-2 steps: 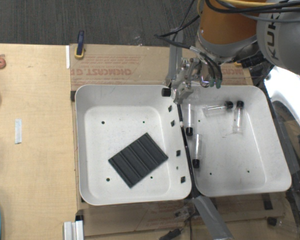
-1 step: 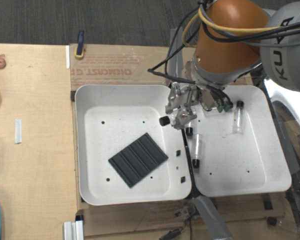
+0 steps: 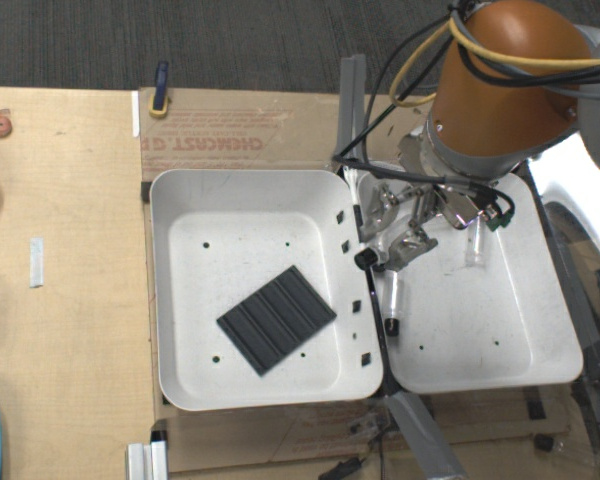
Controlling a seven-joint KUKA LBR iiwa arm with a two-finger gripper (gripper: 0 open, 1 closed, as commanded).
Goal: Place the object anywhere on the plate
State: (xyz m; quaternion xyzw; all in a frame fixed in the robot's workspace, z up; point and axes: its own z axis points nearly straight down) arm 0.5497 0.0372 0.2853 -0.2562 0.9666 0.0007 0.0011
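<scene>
The end effector [image 3: 405, 236] hangs over the left edge of the right bin [image 3: 540, 348], close to the seam where the two bins meet. Whether it is open or closed cannot be read from the camera view; the metal linkage and cables around it hide the tip.

A small cylindrical object [image 3: 389, 303], pale with dark ends, lies just below the end effector in the picture, along the left wall of the right bin. Its long axis runs roughly parallel to that wall (near vertical in the picture). It cannot be determined whether the upper end touches the end effector or merely lies beside it, so no grasp is confirmed.

The dark ribbed plate [image 3: 277, 318] lies flat in the left bin [image 3: 180, 268], to the left of and slightly below the end effector in the picture, turned at a diagonal to the bin walls. The divider between the bins lies between object and plate.

The arm [image 3: 510, 78] reaches in from the right, its orange segment standing over the upper part of the right bin, wrist angled down and leftward.
</scene>
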